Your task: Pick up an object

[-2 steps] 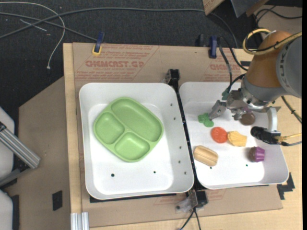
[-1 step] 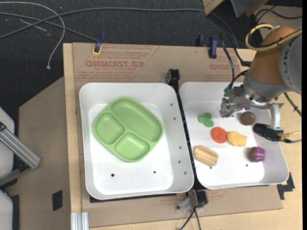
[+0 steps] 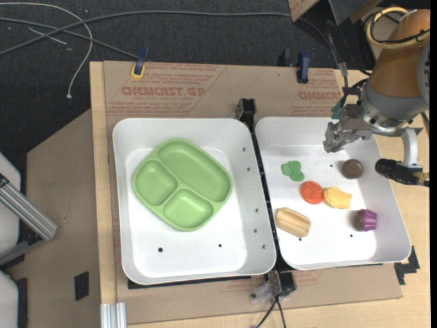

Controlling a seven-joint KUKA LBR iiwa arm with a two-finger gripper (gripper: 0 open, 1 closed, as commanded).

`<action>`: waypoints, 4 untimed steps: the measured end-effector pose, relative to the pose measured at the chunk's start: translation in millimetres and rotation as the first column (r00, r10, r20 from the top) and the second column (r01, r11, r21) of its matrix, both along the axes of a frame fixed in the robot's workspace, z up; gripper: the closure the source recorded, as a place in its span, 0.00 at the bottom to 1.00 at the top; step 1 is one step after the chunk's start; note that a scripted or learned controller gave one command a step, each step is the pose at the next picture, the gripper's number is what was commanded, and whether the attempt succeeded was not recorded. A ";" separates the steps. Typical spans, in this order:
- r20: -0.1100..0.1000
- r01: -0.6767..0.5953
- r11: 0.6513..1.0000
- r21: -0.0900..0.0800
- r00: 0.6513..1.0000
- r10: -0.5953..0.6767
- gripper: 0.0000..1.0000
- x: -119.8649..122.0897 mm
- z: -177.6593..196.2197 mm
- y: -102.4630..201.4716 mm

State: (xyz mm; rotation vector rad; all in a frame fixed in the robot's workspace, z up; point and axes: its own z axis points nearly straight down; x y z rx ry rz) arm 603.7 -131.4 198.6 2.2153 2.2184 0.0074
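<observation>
The right bin (image 3: 382, 248) holds several small items: a green leafy piece (image 3: 293, 171), a red-orange round one (image 3: 312, 193), a yellow piece (image 3: 337, 198), a tan bread-like loaf (image 3: 293, 222), a brown ball (image 3: 352, 169) and a purple cup-shaped piece (image 3: 367, 219). My gripper (image 3: 332, 142) hangs over the bin's far part, left of and above the brown ball, with nothing seen between its fingers. The arm's orange band (image 3: 403, 63) rises to the upper right.
The left bin (image 3: 136, 251) holds a green divided plate (image 3: 181, 183). Two blue clamps (image 3: 141, 61) (image 3: 303, 67) grip the cardboard's far edge. A black bracket (image 3: 246, 108) sits between the bins. Cables lie on the dark floor at the upper left.
</observation>
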 end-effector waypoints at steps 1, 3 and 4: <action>-0.002 0.002 1.000 0.000 1.000 -0.002 1.00 -6.0 52.7 -7.5; -0.011 -0.005 1.000 0.004 1.000 0.005 1.00 3.3 53.6 48.5; -0.011 -0.004 1.000 0.004 1.000 0.004 1.00 6.5 39.8 99.9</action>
